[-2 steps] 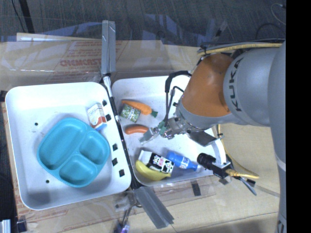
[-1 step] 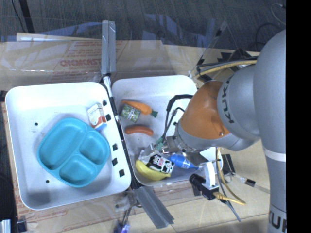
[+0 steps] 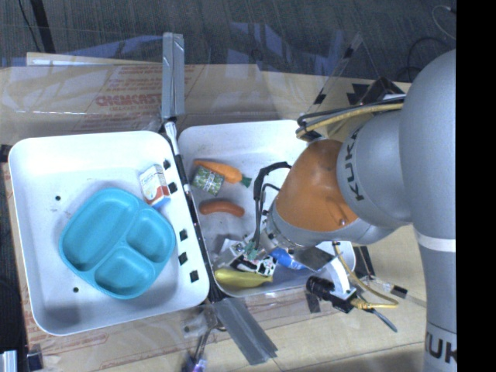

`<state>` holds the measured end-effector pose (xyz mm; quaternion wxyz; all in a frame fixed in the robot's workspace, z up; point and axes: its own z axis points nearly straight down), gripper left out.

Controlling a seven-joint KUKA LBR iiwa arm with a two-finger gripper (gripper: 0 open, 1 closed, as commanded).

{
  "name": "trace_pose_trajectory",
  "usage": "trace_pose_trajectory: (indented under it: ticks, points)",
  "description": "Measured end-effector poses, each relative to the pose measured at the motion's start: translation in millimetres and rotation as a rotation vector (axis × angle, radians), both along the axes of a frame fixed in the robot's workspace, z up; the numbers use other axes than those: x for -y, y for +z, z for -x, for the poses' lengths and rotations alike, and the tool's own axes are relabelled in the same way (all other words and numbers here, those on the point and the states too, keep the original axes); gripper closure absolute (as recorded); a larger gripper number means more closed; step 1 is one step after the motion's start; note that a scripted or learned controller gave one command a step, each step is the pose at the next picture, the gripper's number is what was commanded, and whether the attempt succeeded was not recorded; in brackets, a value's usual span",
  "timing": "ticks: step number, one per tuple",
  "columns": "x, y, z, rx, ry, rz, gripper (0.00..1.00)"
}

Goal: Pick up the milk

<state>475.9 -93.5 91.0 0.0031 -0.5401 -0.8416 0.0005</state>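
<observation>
The milk [image 3: 153, 184], a small white carton with red and blue print, lies in the left bin [image 3: 46, 161], at the centre-left of the frame, touching the upper right corner of a blue divided plate [image 3: 116, 242] and close to the bin's right wall. The arm [image 3: 364, 177] reaches in from the right of the frame over the right bin [image 3: 232, 134], its orange band above the lower part of that bin. The gripper [image 3: 252, 256] hangs low near the bin's lower edge, just above a banana [image 3: 242, 278] that lies along that edge; whether the jaws are apart or together cannot be told, since the wrist and cables crowd them. In the upper part of the right bin sit a carrot [image 3: 219, 172], a green can [image 3: 208, 180] just below it, and a brown sausage [image 3: 222, 207] under those. A small blue item [image 3: 288, 261] shows beside the gripper. The milk is well apart from the gripper, in the other bin.
</observation>
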Motion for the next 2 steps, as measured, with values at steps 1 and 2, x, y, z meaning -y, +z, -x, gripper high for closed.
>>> trace_pose_trajectory:
  ticks: [1,2]
  points:
    - [0.2,10.4,-1.3,0.002,0.003,0.000,1.00]
    - [-11.4,107.3,-96.8,0.005,-0.053,0.003,1.00]
